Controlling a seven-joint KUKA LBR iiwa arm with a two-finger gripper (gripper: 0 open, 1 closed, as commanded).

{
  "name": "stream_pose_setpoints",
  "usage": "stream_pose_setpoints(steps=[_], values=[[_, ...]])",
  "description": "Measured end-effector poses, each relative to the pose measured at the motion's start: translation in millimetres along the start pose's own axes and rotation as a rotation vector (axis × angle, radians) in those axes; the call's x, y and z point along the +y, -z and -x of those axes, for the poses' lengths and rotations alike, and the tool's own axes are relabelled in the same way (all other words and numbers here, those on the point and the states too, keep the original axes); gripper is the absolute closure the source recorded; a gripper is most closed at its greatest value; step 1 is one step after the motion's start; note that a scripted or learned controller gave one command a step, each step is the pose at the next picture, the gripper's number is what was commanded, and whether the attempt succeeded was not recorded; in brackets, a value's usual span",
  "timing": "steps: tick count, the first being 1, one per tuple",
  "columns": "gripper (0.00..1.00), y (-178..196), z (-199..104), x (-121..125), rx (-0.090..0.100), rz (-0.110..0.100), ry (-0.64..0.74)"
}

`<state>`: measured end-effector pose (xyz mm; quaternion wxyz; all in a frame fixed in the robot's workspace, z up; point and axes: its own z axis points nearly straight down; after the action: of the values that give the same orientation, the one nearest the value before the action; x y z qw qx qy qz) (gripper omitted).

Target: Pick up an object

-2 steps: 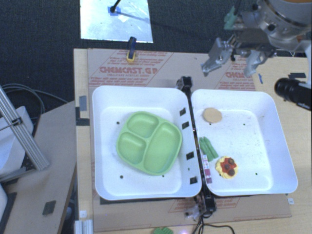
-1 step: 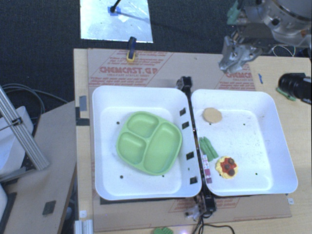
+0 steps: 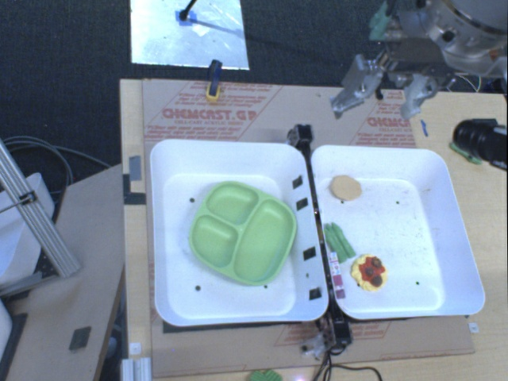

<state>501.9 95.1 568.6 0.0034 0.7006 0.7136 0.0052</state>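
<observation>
So my gripper hangs open over the "CHEMCAST GP" board, holding nothing. In the right bin: toy cookie, green beans, little pizza. Left bin has the green divided plate.

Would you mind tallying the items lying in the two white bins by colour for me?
Green: 2, the divided plate and the bean bundle
Tan: 1, the round cookie
Yellow with red: 1, the pizza piece
Total: 4
</observation>
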Motion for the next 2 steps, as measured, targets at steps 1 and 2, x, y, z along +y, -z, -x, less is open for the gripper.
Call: stream_pose_setpoints(steps=[1, 2], values=[[0.00, -36, -92, -16, -0.001, -0.014, -0.005], [0.00, -34, -127, -14, 0.000, -0.010, -0.011]])
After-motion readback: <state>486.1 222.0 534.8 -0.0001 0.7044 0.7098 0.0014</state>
